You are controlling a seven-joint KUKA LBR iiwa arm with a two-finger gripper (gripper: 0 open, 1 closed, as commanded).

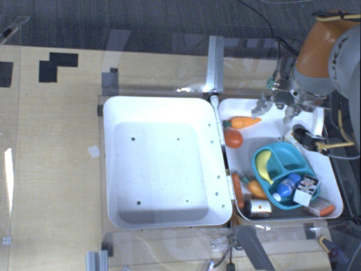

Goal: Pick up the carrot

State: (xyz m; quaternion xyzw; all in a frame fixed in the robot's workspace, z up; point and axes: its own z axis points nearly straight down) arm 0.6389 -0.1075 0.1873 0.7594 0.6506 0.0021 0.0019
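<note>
Carrot, small, orange and tapered with a green tip, lies at the right white bin's far-left corner, long axis three-to-nine. The grey two-finger gripper hovers at its two o'clock, jaws spread, holding nothing.

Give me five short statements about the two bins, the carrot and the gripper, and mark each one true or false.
1. The carrot lies in the right bin, near its far left corner. True.
2. The gripper holds the carrot between its fingers. False: the carrot lies on the bin floor, to the gripper's left in the camera view.
3. A blue bowl sits in the left bin. False: it sits in the right bin.
4. A red tomato lies just in front of the carrot. True.
5. The arm reaches over the left bin. False: it is over the right bin's far edge.
</note>
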